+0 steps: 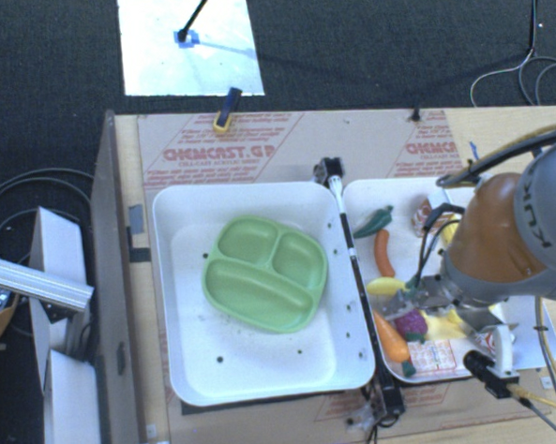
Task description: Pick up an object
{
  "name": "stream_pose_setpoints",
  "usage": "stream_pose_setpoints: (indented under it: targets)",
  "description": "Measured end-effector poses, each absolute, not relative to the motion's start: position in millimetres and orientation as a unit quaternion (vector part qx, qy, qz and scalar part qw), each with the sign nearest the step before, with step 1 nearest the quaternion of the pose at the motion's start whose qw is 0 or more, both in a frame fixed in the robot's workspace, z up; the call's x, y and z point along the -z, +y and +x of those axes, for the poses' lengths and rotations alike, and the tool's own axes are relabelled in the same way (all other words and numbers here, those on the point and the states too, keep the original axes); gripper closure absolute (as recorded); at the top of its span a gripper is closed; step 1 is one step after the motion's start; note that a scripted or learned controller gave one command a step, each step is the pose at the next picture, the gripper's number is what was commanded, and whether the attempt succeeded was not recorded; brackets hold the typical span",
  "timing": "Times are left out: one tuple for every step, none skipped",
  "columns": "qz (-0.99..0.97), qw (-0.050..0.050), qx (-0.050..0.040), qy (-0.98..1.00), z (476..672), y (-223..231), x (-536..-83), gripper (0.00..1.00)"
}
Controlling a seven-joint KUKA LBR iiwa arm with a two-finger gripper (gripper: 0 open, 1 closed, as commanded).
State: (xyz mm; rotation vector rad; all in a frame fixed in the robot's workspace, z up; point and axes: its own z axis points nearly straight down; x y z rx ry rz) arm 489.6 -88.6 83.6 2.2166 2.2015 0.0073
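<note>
The arm's orange band point(490, 227) and grey wrist hang low over the right bin point(359, 202), and the gripper point(416, 297) sits at the arm's nine o'clock side, down among the toy food; whether it is released or clenched I cannot tell, for the wrist hides most of it and the rest blurs into the pile. The purple grape bunch point(412, 325) lies just at the gripper's six o'clock, seemingly touching it. The banana point(385, 285) lies at its ten o'clock, close beside, and the carrot point(388, 336) at its seven o'clock, against the bin's left wall. Farther off at eleven o'clock lie the orange hot dog point(383, 250) and, beyond it, the green pepper point(373, 221). A printed card point(434, 355) rests at five o'clock of the grapes, near the bin's front edge. In the left bin point(197, 362), well apart at nine o'clock, a green divided plate point(265, 273) lies flat
</note>
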Motion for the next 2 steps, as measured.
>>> stream_pose_setpoints:
  targets:
    - [0.707,0.002,-0.0015,0.707,488.1,-84.5,-94.8,1.00]
    - [0.702,0.004,-0.0053,0.712,544.5,-12.6,-190.0,1.00]
